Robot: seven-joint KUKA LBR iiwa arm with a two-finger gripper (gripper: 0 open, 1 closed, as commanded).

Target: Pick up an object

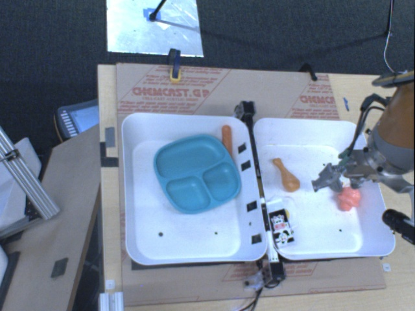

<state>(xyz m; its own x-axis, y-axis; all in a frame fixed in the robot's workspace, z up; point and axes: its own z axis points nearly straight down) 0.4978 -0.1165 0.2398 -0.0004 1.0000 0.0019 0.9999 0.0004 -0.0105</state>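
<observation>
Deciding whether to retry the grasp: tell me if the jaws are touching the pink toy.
Cannot tell. In the camera view the gripper sits just left of the pink toy, but the wrist overlaps the toy's top edge, hiding any gap.

Gripper [326, 180] over right bin [311, 129], just beside pink object [349, 199]

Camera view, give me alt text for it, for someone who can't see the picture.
A grey robot arm's gripper hovers low in the right white bin, beside a pink object and near an orange spoon-shaped toy. The left white bin holds a blue divided plate.
</observation>
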